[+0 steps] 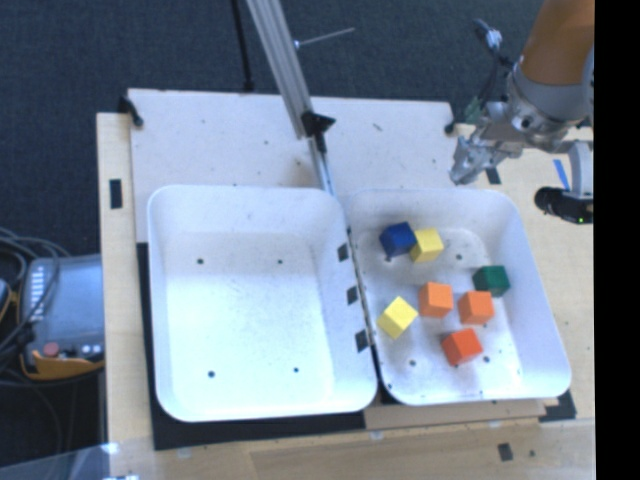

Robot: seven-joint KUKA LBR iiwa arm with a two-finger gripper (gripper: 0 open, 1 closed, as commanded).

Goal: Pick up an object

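The right bin (535, 268) holds several small blocks: a blue one (397, 238) touching a yellow one (427, 245), a green one (491, 280), orange ones (435, 298) (476, 308), a red-orange one (462, 346) and a second yellow one (398, 316). My gripper (467, 166) hangs above the bin's far rim, up and to the right of the blue block, well apart from every block. Nothing shows between its fingers.
The left bin (170, 298) lies beside the right one. A slanted metal rail (285, 63) runs down to the seam between the bins. Cables and a grey box (70, 313) sit off the bench at the left.
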